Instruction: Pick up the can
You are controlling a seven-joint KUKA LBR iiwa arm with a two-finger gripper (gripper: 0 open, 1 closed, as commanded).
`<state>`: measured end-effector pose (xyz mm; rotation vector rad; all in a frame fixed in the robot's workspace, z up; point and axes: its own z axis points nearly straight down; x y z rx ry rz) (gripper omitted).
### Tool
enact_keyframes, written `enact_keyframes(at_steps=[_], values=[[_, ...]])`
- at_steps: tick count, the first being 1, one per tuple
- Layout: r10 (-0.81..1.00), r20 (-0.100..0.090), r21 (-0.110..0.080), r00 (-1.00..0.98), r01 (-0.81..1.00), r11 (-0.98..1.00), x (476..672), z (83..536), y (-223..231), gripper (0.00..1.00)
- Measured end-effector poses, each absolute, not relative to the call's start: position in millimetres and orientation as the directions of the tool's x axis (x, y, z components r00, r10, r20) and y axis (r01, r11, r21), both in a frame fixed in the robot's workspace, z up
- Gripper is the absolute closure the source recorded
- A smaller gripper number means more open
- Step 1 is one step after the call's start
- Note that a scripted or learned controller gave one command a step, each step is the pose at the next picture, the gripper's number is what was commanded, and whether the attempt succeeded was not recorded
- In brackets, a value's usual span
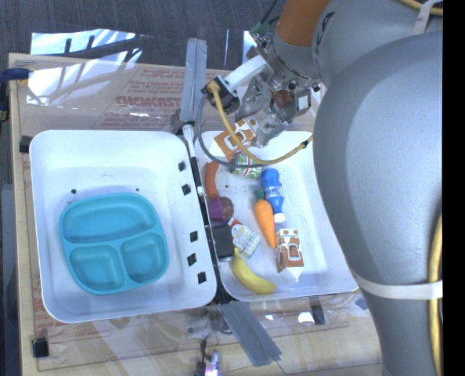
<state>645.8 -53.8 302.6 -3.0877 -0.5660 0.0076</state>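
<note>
Camera view, looking down at a slant. Two white bins sit side by side. The left bin [45, 178] holds a blue divided plate [113, 241] and nothing else of note. The right bin [326, 276] holds the clutter: a banana [252, 276] at the near end, a carrot [264, 222], a blue bottle [272, 188], a small carton [289, 251], a sausage [210, 178], a dark purple item next to it, and a small crumpled packet [245, 240].

The arm [373, 131] reaches in from the right and covers much of the right bin's far side. The gripper [252, 131] hangs over the far end of the right bin, just above an orange-and-white patterned object [237, 141], possibly a box or label. Whether that object is clamped or only lies under the gripper I cannot tell; finger state is unreadable in the wrist clutter.

Can: a green-and-white sliver [248, 171] just below the gripper could be it, but too little shows to be sure.

Progress, as a judgement: approach made, gripper at the far end of the right bin; no confirmed grasp of a can, no lift. Grasp and lift remain.
</note>
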Motion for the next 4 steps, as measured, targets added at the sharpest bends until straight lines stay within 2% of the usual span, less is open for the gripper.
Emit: enact_keyframes(at_steps=[1,2,3,4], values=[[0.204,-0.004,-0.001,0.979,0.204,-0.979,625.3,266.9,-22.5,1.0],[0.285,-0.005,-0.004,0.959,0.285,-0.959,608.8,286.6,-9.8,1.0],[0.222,-0.004,-0.003,0.975,0.222,-0.975,503.7,299.4,-47.5,1.0],[0.257,-0.006,-0.003,0.966,0.257,-0.967,487.7,263.6,-20.5,1.0]])
